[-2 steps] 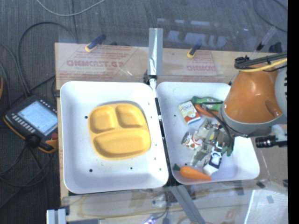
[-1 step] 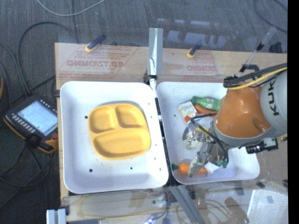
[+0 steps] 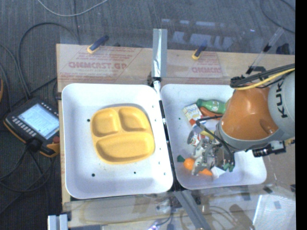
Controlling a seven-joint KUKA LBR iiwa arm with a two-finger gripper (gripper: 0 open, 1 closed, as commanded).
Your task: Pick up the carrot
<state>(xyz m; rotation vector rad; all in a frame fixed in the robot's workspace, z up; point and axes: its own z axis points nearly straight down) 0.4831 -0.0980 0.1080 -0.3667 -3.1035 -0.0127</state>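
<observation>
In the right bin (image 3: 249, 176), my gripper (image 3: 203, 161) is down among a pile of small items near the front left. An orange shape that I take for the carrot (image 3: 189, 164) lies right at the gripper. One rounded end shows on the gripper's left and another orange bit (image 3: 206, 172) shows just below it. The stretch between them is hidden by the gripper. Whether the carrot sits between the jaws cannot be made out. The arm's orange band (image 3: 249, 114) covers much of the bin's right half.
A green bottle (image 3: 213, 104), a small white packet (image 3: 191, 111), an orange-red strip (image 3: 209, 111) and other wrappers (image 3: 195, 137) lie in the right bin behind the gripper. The left bin (image 3: 76, 176) holds a yellow compartment tray (image 3: 123, 133). A teach pendant (image 3: 33, 121) lies off the bench's left.
</observation>
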